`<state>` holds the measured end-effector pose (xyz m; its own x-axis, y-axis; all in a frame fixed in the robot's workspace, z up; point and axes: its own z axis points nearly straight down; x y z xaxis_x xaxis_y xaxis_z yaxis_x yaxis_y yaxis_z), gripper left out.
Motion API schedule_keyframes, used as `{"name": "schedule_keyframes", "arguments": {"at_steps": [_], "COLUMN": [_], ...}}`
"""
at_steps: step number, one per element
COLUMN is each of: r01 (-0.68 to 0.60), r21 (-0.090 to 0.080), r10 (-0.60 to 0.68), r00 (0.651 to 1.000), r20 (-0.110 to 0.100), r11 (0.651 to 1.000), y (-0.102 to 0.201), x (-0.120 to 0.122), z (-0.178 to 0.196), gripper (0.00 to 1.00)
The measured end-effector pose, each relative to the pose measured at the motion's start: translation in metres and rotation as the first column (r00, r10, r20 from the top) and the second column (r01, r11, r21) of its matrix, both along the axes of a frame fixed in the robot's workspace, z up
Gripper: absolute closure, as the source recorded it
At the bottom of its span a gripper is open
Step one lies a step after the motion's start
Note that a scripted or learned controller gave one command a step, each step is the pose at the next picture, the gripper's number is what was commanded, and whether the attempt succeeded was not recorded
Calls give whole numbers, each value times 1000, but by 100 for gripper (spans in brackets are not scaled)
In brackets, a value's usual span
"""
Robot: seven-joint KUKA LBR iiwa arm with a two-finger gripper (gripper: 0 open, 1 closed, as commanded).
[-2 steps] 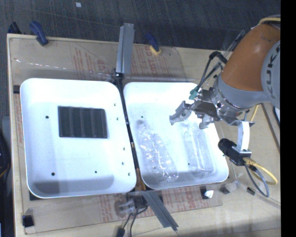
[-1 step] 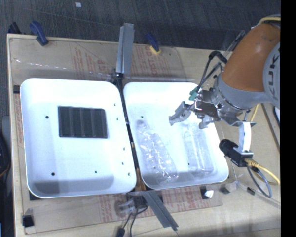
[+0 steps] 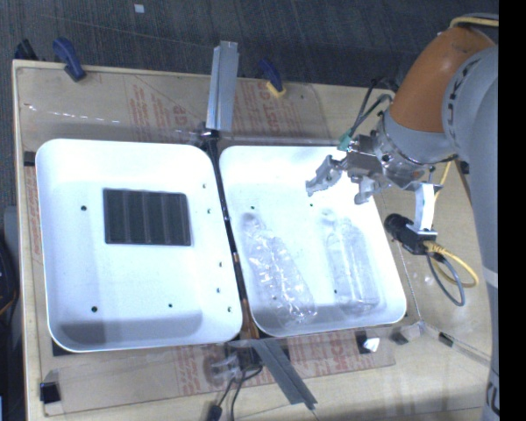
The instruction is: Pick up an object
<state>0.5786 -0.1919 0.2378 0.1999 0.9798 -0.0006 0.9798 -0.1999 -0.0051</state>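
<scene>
Two clear plastic bottles lie in the right bin (image 3: 245,167). One bottle (image 3: 278,266) rests lengthwise near the bin's left wall, the other bottle (image 3: 351,261) near its right wall. A dark ribbed rectangular block (image 3: 147,217) lies flat in the left bin (image 3: 61,160). My gripper (image 3: 340,184) hangs above the back right part of the right bin, open, with its two grey fingers spread and nothing between them. It is above and behind the right-hand bottle, apart from it.
A metal bar (image 3: 222,86) rises at the back between the bins. Blue clamps (image 3: 68,60) hold the bench's back edge. A metal bracket (image 3: 280,375) sits at the front between the bins.
</scene>
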Motion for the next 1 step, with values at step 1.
{"name": "schedule_keyframes", "arguments": {"at_steps": [1], "r01": [-49], "r21": [1], "r10": [49], "r00": [999], "r20": [2], "r11": [999], "y": [12], "x": [-42], "z": [30], "gripper": [0]}}
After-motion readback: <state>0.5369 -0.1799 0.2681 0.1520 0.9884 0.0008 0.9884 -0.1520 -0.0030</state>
